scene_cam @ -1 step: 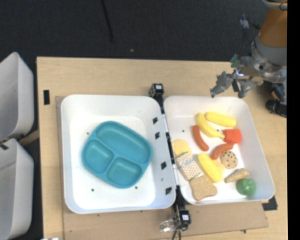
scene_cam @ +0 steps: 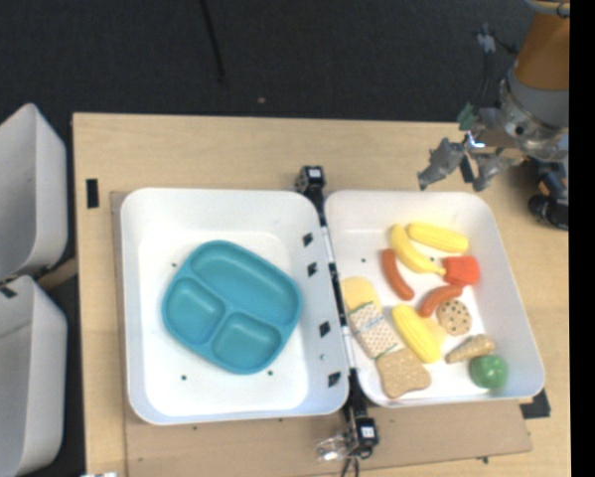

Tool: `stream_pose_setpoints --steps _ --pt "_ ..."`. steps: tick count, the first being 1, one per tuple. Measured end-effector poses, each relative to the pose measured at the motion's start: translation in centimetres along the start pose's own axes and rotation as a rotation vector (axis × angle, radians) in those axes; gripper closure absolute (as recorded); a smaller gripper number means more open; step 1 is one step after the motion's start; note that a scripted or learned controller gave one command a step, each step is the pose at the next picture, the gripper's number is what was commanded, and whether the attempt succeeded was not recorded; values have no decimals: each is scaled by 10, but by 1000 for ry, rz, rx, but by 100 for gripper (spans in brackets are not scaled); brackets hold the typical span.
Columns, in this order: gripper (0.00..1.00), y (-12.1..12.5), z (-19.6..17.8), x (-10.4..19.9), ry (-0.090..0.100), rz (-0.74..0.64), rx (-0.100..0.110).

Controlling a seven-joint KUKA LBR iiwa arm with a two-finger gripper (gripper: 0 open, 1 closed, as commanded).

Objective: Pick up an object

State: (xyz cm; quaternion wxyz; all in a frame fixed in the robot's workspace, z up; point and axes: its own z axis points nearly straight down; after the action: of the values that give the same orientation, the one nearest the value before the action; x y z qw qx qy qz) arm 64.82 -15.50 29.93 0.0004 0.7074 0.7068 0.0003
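Observation:
My gripper [scene_cam: 458, 170] hangs above the far edge of the right bin [scene_cam: 365, 212], near its back right corner, its two grey fingers spread open with nothing between them. Below it the bin holds toy foods: a yellow corn cob [scene_cam: 437, 236], a banana [scene_cam: 412, 251], a red sausage [scene_cam: 397, 273], an orange-red block [scene_cam: 463, 269], a second sausage [scene_cam: 439, 299], a cookie [scene_cam: 454, 316], a yellow piece [scene_cam: 417, 332], a cracker [scene_cam: 378, 334], toast [scene_cam: 403, 374] and a green ball [scene_cam: 489, 371].
The left bin [scene_cam: 143, 227] carries a teal divided plate [scene_cam: 231, 306]. A black clip [scene_cam: 310, 178] sits at the back where the bins meet. White boxes [scene_cam: 14, 197] stand off the bench at the left.

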Motion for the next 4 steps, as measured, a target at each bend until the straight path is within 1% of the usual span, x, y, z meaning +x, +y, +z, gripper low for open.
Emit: stream_pose_setpoints --steps 1,2,3,4 --pt "0 5 47 5 -1 -4 4" --pt "0 4 109 10 0 -3 6" --pt "0 3 156 0 -2 -1 4" --pt "0 3 201 0 -1 1 3"
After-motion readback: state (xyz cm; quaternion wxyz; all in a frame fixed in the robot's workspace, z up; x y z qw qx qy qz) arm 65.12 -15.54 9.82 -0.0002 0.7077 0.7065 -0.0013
